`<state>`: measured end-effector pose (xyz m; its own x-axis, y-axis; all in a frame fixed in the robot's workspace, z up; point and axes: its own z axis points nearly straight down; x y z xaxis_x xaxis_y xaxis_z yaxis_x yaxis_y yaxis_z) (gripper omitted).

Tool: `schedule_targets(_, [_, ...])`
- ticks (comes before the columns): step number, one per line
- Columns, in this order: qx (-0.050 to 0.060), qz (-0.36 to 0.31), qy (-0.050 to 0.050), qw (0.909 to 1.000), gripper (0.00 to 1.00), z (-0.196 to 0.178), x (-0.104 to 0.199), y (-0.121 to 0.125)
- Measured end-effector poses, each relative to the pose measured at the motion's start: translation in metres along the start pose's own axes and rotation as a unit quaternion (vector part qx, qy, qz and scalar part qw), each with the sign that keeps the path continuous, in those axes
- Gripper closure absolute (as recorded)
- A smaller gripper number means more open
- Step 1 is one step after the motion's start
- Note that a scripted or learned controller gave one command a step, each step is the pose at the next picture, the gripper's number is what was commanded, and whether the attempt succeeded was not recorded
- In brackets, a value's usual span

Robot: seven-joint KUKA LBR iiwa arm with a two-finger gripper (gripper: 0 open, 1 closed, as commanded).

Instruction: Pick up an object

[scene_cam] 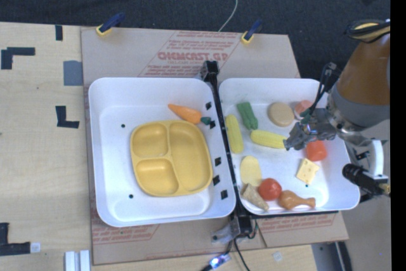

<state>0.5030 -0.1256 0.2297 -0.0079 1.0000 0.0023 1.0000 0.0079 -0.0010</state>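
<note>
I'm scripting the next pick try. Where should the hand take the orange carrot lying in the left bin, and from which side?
Probably from above, across the middle of the orange toy carrot, fingers closing across its narrow width. It lies flat on the floor of the left white bin, tilted, its green top toward the divider and one flank beside the yellow sectioned plastic tray. Its far flank is freer, so a top-down approach seems safest.

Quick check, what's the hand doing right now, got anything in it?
Hand: low over the right bin, next to the yellow banana and the red tomato. Open or closed cannot be told, and no object is visibly in it.
</note>
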Motion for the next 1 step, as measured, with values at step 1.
schedule_targets(1, [0.001, 0.001, -0.001, 1.0000, 1.00, 0.0120, 0.0451, 0.0207])
